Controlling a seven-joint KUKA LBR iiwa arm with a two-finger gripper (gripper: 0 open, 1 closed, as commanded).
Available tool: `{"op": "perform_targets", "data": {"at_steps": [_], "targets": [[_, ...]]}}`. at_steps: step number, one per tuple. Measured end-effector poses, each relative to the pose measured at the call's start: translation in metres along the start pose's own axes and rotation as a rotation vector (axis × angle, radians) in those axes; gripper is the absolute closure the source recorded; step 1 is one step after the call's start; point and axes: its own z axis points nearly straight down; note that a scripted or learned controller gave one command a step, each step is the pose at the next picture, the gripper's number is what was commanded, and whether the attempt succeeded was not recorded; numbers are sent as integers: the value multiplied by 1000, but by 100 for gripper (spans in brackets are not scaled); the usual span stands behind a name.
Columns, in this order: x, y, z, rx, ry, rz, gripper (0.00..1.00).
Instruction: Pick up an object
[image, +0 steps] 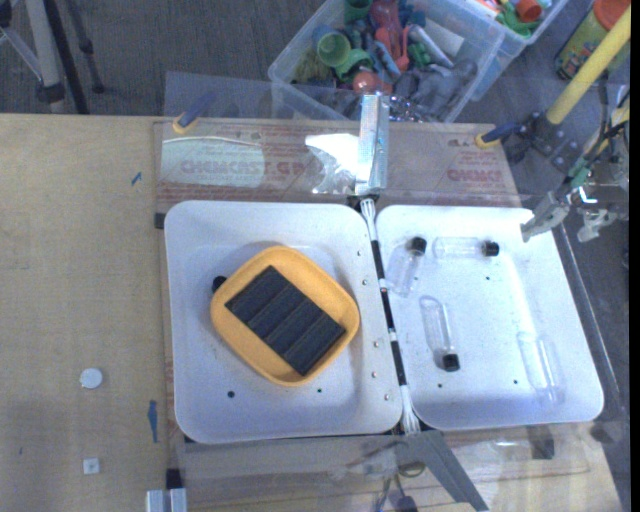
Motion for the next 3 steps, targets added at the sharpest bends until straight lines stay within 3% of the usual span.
{"op": "perform_targets", "data": {"at_steps": [1, 2, 3], "targets": [[29, -41, 128, -1, 0, -157, 0], [84, -60, 169, -32, -4, -202, 0], [119, -114, 93, -3, -1, -287, 0]]}}
